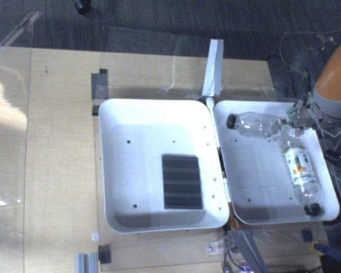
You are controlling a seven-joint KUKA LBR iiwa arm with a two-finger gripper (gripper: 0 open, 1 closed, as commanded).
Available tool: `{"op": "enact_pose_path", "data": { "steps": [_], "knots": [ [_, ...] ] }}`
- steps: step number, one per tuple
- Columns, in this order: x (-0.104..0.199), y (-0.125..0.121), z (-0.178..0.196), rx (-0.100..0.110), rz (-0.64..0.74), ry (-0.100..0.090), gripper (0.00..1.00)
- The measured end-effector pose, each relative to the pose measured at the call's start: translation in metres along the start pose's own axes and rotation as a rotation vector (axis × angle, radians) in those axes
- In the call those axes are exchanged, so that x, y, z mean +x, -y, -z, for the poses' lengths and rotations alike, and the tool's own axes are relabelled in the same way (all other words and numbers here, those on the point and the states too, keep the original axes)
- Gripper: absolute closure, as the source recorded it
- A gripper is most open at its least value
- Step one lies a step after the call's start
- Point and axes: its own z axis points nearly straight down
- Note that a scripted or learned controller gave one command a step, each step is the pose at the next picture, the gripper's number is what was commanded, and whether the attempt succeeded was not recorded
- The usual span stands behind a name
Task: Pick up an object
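Two clear plastic bottles lie on their sides in the right bin. The first bottle (254, 123) has no label and a dark cap; its cap end points away from the gripper (292, 120), and its base lies just beside the jaws. The second bottle (302, 175) has a green, white and orange label and a dark cap; its base is near the jaws and its cap end far from them.

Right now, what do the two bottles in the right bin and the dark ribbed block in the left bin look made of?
Unlabelled bottle: clear, glossy plastic, the bin shows through. Labelled bottle: the same, apparently a printed label and dark cap. Ribbed block: matte dark grey, possibly rubber or foam; uncertain.
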Motion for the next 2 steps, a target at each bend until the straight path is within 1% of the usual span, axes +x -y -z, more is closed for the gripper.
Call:
{"op": "enact_pose_path", "data": {
  "steps": [1,2],
  "knots": [
    [-0.010,0.019,-0.057,-0.038,0.054,0.016,0.00],
    [-0.015,-0.033,-0.071,0.021,0.116,-0.008,0.00]
  ]
}}
